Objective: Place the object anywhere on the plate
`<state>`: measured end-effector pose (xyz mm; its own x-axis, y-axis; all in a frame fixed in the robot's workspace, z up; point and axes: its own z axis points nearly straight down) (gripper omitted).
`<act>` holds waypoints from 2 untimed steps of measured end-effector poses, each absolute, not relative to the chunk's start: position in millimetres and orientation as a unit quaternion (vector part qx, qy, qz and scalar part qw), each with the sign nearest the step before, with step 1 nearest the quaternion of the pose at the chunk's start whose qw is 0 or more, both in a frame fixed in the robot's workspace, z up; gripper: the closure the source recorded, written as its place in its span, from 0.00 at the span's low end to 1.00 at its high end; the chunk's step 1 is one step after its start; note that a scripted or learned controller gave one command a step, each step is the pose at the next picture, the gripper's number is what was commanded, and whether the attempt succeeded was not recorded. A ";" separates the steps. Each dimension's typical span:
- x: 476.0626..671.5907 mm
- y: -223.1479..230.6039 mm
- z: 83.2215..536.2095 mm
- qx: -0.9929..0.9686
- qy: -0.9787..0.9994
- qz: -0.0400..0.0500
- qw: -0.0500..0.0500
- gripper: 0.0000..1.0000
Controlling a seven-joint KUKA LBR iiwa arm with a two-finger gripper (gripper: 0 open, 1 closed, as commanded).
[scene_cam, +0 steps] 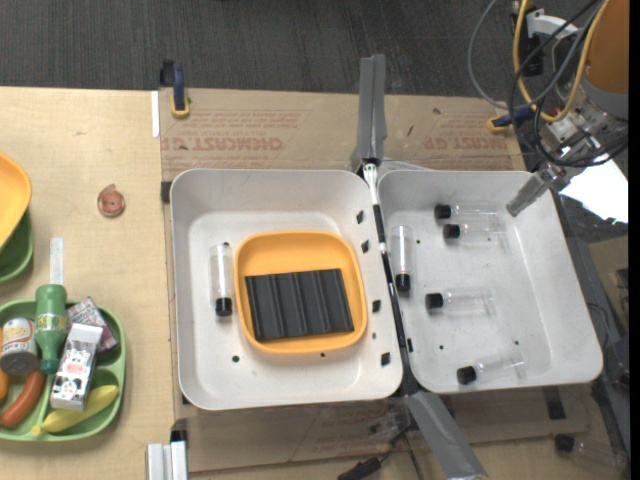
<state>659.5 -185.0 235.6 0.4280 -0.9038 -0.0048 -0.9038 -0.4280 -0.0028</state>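
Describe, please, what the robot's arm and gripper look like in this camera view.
At the upper right edge, the arm shows a rounded orange band and a little grey casing. Yellow, black and grey cables loop beside it, with small blue and white fittings near the wrist. The slim grey metal gripper tapers to a narrow tip.
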 end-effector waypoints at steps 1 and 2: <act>659.5 -211.6 269.2 -0.905 0.424 0.000 0.003 0.00; 660.0 -206.4 269.2 -0.962 0.273 -0.001 0.002 0.00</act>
